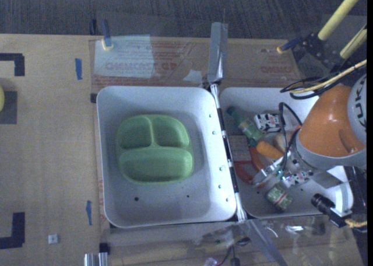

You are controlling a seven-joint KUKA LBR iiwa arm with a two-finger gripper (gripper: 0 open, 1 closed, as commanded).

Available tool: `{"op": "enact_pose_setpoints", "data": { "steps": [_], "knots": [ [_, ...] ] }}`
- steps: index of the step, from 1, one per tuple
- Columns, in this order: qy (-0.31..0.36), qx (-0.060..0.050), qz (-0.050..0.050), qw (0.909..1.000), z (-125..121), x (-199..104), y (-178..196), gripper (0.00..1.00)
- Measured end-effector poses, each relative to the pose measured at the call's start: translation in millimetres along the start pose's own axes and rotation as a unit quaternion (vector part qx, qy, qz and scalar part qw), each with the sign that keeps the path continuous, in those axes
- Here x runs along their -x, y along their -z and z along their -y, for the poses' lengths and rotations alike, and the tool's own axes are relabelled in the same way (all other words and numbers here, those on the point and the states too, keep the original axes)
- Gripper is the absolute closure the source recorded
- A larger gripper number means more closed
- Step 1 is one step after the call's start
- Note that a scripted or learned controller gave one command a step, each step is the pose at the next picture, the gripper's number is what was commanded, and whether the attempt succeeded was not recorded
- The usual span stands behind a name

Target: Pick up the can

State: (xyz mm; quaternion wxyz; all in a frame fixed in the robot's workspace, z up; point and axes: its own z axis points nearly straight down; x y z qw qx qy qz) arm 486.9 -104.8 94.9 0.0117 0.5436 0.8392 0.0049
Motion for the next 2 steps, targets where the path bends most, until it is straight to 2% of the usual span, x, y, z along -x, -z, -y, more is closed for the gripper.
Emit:
{"op": "enact_pose_setpoints", "data": {
  "steps": [1,2],
  "knots": [
    [0.000,0.002,-0.001,1.0000,-2.1,-0.7,10.2,1.00],
    [0.125,-0.009,-0.008,0.9921,-24.8,-53.7,116.4,1.00]
  ]
}}
